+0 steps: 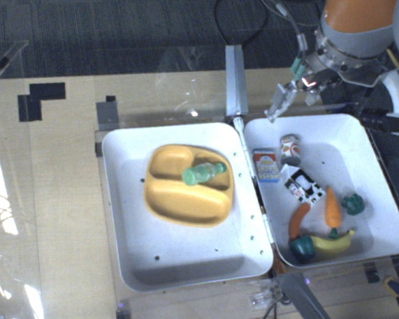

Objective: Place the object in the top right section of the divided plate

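Behind the white bins, end effector blurs, its state indiscernible.

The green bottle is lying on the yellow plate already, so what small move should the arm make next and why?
Probably just stay clear and check placement. The green bottle rests on the yellow divided plate, across its upper right part, in the left bin. The gripper hangs above the right bin's top edge, apart from the bottle, so no further carry looks needed.
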`<state>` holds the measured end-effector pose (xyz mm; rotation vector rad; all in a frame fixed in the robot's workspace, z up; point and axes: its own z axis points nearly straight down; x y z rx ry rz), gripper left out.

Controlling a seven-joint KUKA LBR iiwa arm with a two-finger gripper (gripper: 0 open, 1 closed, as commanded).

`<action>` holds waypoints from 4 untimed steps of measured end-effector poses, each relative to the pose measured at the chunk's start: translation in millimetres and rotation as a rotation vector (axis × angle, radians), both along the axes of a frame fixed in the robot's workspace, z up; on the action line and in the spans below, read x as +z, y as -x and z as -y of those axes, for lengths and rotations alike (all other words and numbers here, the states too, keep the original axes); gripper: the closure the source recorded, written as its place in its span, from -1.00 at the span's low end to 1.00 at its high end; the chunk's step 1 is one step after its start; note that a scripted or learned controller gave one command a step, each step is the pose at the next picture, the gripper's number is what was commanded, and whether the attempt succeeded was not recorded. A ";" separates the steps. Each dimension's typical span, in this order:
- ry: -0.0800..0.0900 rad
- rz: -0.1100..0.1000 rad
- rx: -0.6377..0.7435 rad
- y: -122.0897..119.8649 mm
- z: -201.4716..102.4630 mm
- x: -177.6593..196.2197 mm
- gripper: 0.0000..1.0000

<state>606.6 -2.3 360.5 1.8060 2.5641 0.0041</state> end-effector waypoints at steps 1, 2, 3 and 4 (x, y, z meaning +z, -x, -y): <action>0.001 0.001 0.027 -61.2 56.5 75.3 -1.00; 0.002 0.001 0.085 -63.9 94.9 74.8 -1.00; 0.002 0.002 0.148 -64.0 108.0 75.2 -1.00; 0.002 -0.001 0.197 -43.2 118.9 74.6 -1.00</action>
